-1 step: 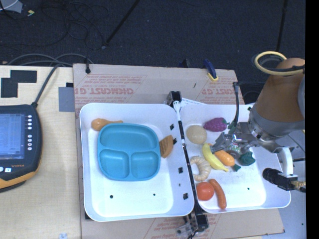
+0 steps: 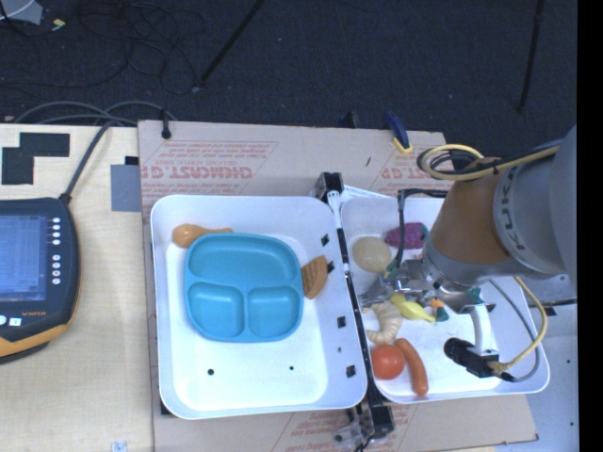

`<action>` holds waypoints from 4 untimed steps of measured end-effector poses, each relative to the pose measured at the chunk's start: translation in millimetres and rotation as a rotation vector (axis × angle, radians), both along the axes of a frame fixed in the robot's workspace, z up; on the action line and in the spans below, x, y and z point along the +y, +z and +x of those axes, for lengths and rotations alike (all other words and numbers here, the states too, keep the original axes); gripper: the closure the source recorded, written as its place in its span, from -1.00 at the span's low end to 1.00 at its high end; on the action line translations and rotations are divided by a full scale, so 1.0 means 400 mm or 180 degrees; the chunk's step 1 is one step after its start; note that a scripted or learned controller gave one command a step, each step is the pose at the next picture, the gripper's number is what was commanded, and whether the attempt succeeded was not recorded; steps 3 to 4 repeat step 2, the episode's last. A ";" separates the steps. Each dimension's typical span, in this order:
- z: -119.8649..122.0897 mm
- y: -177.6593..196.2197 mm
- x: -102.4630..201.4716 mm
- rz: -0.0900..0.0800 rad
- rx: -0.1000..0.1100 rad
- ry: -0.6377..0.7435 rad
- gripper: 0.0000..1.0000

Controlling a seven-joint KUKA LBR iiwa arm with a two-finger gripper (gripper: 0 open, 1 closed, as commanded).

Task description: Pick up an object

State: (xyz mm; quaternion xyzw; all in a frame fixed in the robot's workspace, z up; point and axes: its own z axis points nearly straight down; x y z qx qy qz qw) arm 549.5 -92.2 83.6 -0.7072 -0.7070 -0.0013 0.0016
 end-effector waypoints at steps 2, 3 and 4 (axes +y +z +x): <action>-0.150 0.270 0.221 0.0000 0.0008 0.0023 1.00; -0.150 0.270 0.221 0.0000 0.0008 0.0023 1.00; -0.150 0.270 0.221 0.0000 0.0008 0.0023 1.00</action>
